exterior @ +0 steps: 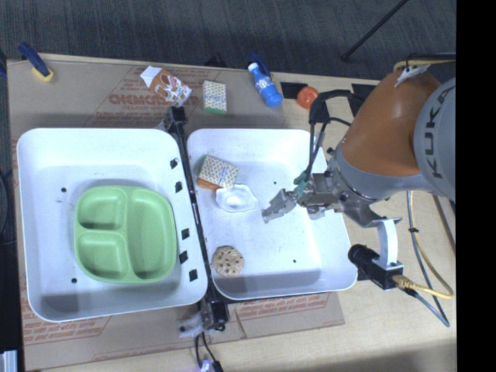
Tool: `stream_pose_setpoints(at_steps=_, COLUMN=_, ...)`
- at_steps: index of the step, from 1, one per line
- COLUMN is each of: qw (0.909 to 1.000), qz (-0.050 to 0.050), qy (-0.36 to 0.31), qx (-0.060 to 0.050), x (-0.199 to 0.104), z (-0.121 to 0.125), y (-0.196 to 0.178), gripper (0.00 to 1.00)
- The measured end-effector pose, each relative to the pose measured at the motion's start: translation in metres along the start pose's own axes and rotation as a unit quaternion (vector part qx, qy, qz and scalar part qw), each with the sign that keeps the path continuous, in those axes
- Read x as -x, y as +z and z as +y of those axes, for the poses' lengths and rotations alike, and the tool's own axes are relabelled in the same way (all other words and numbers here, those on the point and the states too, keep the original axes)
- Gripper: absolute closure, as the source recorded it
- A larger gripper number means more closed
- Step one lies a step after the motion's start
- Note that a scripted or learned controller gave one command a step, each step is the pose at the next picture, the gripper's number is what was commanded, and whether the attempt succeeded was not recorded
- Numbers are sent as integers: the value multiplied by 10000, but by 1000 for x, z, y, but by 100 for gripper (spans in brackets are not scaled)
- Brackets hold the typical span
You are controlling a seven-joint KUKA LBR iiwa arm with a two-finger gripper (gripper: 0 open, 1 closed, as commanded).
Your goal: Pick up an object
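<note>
The right bin (310, 277) holds a small boxed snack packet (217, 172) near its upper left, a white lid-like piece (235, 200) just below it, and a round cookie (228, 261) near the front left. My gripper (276, 206) hangs over the middle of this bin, to the right of the white piece, fingers pointing left. Nothing shows between the fingers.
The left bin (39, 169) holds a green divided plate (125, 235). Behind the bins on the cardboard lie a snack wrapper (165, 86), a small box (215, 97), a blue bottle (265, 84) and an orange ball (308, 95). The arm's orange band (387, 126) looms over the right bin's right side.
</note>
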State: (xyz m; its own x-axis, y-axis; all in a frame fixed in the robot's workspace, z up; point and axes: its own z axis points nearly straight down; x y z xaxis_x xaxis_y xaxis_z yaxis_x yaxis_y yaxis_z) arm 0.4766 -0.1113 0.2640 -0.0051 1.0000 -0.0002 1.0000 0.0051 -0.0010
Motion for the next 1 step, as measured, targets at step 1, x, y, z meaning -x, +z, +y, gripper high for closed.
stream_pose_setpoints(at_steps=1, qw=10000, qz=-4, qy=-3, qx=3, x=20, z=0, y=-3, gripper=0)
